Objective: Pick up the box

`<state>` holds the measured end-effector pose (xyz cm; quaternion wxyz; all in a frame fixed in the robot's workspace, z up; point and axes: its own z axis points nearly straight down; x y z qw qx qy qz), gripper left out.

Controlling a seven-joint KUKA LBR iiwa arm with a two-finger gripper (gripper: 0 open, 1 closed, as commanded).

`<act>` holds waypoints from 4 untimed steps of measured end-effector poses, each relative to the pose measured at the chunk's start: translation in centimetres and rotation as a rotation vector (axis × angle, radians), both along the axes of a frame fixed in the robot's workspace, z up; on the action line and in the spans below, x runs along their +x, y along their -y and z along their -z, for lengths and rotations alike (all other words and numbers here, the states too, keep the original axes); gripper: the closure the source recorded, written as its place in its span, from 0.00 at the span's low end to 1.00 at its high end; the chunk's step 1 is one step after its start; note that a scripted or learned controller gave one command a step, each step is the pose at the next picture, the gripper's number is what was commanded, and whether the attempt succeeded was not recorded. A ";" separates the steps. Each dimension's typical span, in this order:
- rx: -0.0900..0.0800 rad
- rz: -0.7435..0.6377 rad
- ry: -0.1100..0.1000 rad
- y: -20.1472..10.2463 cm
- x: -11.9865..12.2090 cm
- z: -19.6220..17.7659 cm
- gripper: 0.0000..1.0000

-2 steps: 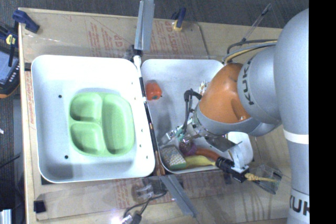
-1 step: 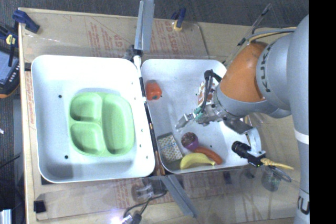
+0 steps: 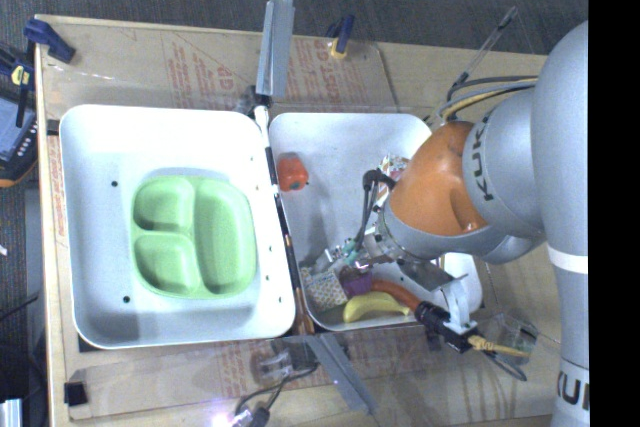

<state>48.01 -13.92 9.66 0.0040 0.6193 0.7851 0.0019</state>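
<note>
Hovering low, I should centre my fingers (image 3: 347, 258), spread or pressed together I cannot tell, squarely over the box (image 3: 325, 287).

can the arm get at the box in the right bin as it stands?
Probably yes, but it's tight. The box lies in the near-left corner of the right bin, against the wall, with a purple item and banana crowding it. The gripper sits just above it, so it's within reach.
</note>
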 end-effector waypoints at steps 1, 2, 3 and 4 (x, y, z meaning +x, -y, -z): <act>0.004 0.180 -0.011 4.3 4.0 -6.2 0.00; 0.003 0.121 -0.010 7.0 8.5 -10.6 0.00; 0.004 -0.061 -0.013 2.6 0.0 -1.3 0.00; 0.003 0.218 -0.011 7.1 -0.4 -2.2 0.00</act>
